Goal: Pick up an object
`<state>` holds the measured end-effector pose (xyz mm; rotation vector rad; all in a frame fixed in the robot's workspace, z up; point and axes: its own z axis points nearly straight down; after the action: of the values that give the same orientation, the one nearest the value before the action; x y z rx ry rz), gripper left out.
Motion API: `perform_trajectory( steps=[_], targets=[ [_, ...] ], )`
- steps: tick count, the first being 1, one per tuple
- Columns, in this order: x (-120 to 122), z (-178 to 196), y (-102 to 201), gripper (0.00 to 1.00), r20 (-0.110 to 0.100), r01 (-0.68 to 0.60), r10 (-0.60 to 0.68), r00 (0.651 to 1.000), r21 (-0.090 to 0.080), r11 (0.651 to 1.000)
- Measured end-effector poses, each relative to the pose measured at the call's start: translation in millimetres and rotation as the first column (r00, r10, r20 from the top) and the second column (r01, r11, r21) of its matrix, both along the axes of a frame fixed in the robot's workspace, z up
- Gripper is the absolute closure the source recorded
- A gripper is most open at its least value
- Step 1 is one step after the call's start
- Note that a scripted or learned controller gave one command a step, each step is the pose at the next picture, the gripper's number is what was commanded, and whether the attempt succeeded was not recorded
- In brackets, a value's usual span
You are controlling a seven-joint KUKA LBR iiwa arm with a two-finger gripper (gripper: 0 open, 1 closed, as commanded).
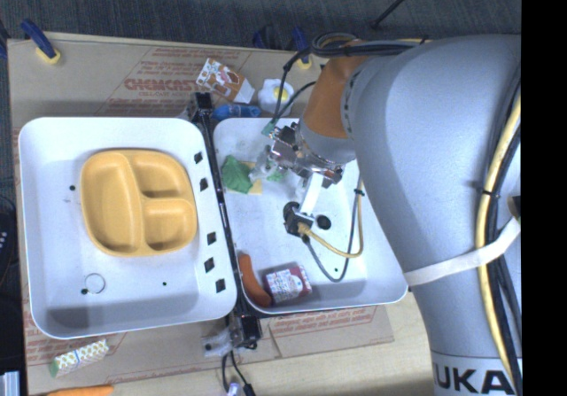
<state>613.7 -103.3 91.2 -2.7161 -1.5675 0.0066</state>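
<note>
You see two white bins: the left bin [44, 208] carries a mustard-yellow divided tray [137, 201], while the right bin [372, 283] shows a green item [236, 174], an orange-red piece [249, 277] and a dark red packet with a white label [285, 283]. Your arm [434, 146] is pale grey with an orange band [326, 106], a metallic silver end effector [297, 164] and a yellow cable [341, 251] looping below it. The table [151, 75] is tan cardboard printed with red lettering, held by a blue clamp [40, 40], and a red-and-white printed packet [219, 78] sits beside something blue [237, 110] and a white-and-yellow item [276, 93].
</note>
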Motion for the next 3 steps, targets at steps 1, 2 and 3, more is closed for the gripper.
perform_trajectory(
  steps=[1, 2, 3],
  targets=[
    [42.9, 19.4, -20.4, 0.00, 0.004, -0.026, 0.026, 1.000, -0.001, 1.000],
    [-1.0, -0.1, 11.1, 0.00, 0.000, 0.116, -0.116, 0.993, -0.001, 0.993],
    [20.9, 0.5, 11.1, 0.00, 0.002, 0.147, -0.147, 0.989, -0.001, 0.989]
  ],
)
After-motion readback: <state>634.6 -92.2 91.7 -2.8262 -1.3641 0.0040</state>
